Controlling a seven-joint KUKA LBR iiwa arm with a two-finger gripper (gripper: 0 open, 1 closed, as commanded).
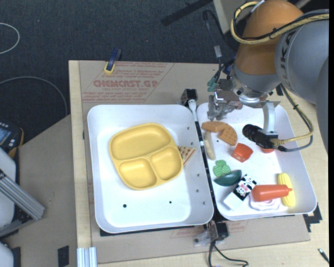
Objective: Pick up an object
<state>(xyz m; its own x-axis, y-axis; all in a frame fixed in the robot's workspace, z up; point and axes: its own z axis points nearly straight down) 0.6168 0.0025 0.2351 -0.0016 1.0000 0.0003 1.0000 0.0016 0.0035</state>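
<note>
Arm (308,47): smooth grey rounded casing, matte. Orange band (261,39) above the wrist, bulbous, glossy, with a light highlight on top. Yellow cable (245,15) loops over the orange part; thin black cables run beside it. Below the band a silver metal wrist flange (250,96), ringed. Gripper (219,107): small, bare grey metal, cluttered with brackets, teal wire bits on its side. Another yellow cable (297,141) trails off lower down.
</note>
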